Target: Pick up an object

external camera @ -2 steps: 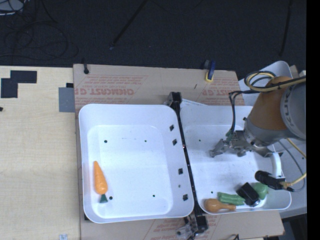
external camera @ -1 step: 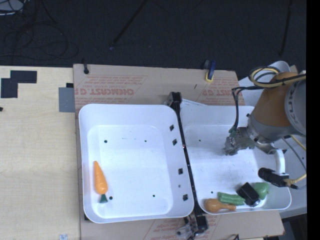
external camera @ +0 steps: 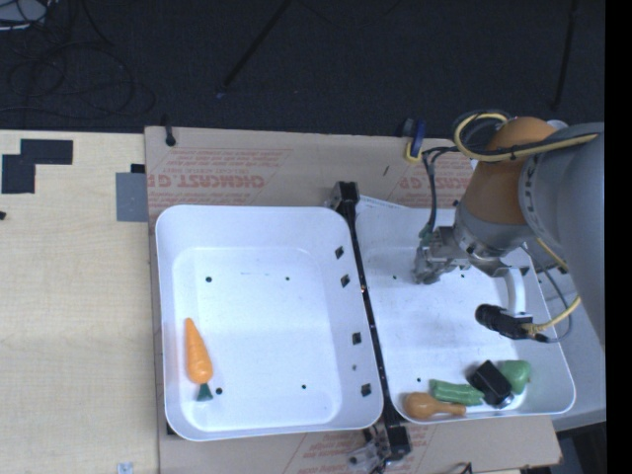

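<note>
Camera view: the pincer (external camera: 427, 270) sits in the upper part of the right bin (external camera: 395, 349); whether it is apart or together cannot be told. The nearest objects, a green vegetable (external camera: 454, 392) lying horizontally and a black block (external camera: 490, 382), lie toward the frame's lower right.

Two bins sit side by side. In the left bin (external camera: 257, 220), a carrot (external camera: 197, 352) lies near its left wall, toward the near edge. In the right bin (external camera: 395, 363), three objects cluster at the near right corner — a pear-shaped piece (external camera: 432, 406), a pod (external camera: 454, 392), a block (external camera: 491, 382) — while the gripper (external camera: 427, 270) hangs farther back.
</note>
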{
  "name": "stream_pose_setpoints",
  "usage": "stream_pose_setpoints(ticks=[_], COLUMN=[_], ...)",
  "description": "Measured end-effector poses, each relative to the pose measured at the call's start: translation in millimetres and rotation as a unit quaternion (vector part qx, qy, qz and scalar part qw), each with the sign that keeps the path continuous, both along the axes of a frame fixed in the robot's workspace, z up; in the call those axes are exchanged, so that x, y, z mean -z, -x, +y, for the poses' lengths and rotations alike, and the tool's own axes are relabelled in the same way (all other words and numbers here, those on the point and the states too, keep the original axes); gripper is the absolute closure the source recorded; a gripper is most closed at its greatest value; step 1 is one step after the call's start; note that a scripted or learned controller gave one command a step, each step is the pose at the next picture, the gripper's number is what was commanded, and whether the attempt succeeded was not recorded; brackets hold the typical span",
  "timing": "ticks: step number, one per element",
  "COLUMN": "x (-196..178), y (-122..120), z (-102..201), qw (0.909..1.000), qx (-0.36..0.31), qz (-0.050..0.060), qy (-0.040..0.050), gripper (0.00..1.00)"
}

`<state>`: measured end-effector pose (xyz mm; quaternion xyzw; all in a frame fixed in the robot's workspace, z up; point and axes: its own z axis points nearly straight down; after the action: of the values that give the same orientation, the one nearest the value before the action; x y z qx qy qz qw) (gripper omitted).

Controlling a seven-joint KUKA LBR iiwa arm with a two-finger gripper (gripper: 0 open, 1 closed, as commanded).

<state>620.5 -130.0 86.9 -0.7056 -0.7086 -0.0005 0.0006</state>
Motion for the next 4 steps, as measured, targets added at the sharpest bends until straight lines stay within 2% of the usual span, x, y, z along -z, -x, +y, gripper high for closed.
stream_pose_setpoints(ticks=[1, 2, 3, 4], x=[-108, -193, -245, -298], y=[-26, -24, -24, 14], z=[74, 119, 181, 244], qw=[1.0000, 1.0000, 1.0000, 1.0000], qx=[-0.002, -0.001, -0.001, -0.002], qz=[-0.004, -0.003, -0.002, -0.001], qy=[0.0000, 0.0001, -0.0004, -0.0007], gripper=[1.00, 1.00, 1.00, 1.00])
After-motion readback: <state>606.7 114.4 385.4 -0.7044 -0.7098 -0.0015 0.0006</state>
